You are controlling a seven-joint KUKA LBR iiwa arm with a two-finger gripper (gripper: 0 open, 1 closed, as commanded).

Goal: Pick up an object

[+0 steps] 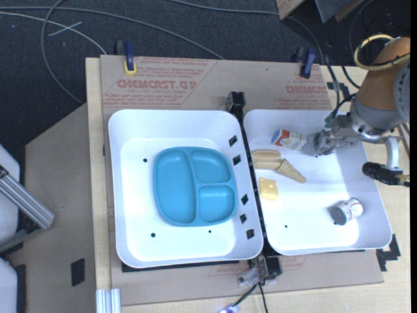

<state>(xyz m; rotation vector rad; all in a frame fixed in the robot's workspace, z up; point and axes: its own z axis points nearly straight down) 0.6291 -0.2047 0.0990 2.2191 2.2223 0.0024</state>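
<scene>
In the right bin [365, 237] lie several small objects: a red, white and blue packet [287, 137] near the back, a tan roll [265, 158], a tan wedge [290, 171], a yellow cube [268, 189] and a grey and white cylinder [346, 211] at the front right. My gripper [324, 141] hangs low over the back of this bin, just right of the packet. The arm comes in from the right edge.
The left bin [130, 240] holds a blue divided plate [194, 185]. A black clamp strip [242, 175] runs between the two bins. Cables cross the dark floor behind the bench. Blue clamps [130, 56] stand at the board's back edge.
</scene>
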